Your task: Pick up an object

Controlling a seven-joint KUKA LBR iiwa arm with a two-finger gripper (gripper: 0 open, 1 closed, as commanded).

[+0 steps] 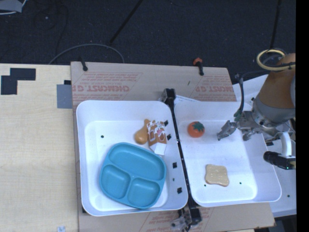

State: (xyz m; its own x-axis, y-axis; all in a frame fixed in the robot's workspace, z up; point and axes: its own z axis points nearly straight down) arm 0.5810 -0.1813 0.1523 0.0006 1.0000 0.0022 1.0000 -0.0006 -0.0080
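Note:
A small orange-red round toy [195, 129] lies in the right bin [270, 190] near its back left corner. A flat tan toast-shaped piece [217, 175] rests nearer the front of the same bin. My gripper [236, 133] hangs over the right bin's back half, to the right of the round toy and apart from it. It is open, fingers spread, with nothing between them. The grey arm with its orange band reaches in from the right edge.
The left bin [84, 129] holds a blue divided plate [133, 174], a tan-orange toy [142, 135] and a small printed packet [157, 133] by the divider. A black clamp rail [176, 149] runs between the bins. Cables lie on the dark floor behind.

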